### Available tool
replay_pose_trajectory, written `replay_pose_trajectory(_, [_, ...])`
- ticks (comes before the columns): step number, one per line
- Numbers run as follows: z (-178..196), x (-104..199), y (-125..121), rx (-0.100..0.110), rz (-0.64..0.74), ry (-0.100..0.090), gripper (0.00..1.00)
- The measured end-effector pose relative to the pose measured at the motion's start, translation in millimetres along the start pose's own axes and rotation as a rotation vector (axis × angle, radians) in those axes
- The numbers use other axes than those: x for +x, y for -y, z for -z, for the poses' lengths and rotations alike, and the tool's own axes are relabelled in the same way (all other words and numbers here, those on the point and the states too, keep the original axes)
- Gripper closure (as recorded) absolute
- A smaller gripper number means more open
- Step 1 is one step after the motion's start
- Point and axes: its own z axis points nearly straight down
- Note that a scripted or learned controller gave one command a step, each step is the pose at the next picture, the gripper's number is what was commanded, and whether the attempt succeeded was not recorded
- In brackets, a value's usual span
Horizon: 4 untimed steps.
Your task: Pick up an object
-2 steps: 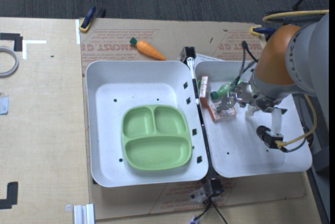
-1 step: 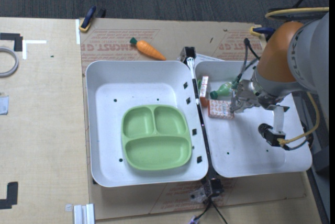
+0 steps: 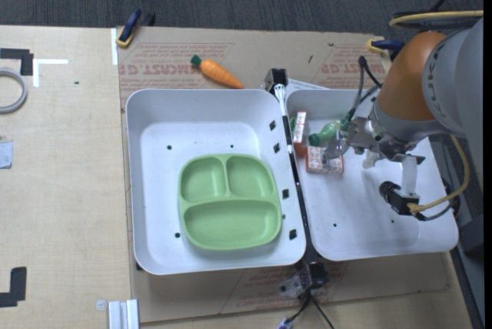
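Note:
In the right bin [image 3: 361, 227] a few small objects lie bunched at its upper left. A narrow red and white packet [image 3: 298, 125] rests against the left wall. Beside it sit a green item [image 3: 323, 134] and a red-orange box [image 3: 315, 159]. My gripper [image 3: 340, 148] hangs low over this cluster, at the right edge of the green item and the box. The grey arm with its orange band [image 3: 407, 78] covers the bin's upper right. Nothing is visibly lifted.
The left bin [image 3: 146, 166] holds a green divided plate [image 3: 229, 202]. A toy carrot [image 3: 217, 71] lies on the cardboard behind the bins, and a blue clip [image 3: 129, 26] sits at the bench's back edge. Black clamps [image 3: 277, 79] join the bins.

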Motion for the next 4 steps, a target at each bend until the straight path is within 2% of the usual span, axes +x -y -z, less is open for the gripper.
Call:
replay_pose_trajectory(1, [-4.6, 19.8, -63.6, 0.008, -0.069, 0.001, 0.0])
replay_pose_trajectory(2, [-4.6, 19.8, -63.5, 0.008, -0.069, 0.001, 0.0])
replay_pose_trajectory(3, [17.2, 11.8, -82.8, 0.008, -0.159, 0.001, 0.0])
replay_pose_trajectory(4, [-10.7, 5.7, 28.2, 0.006, -0.22, -0.001, 0.0])
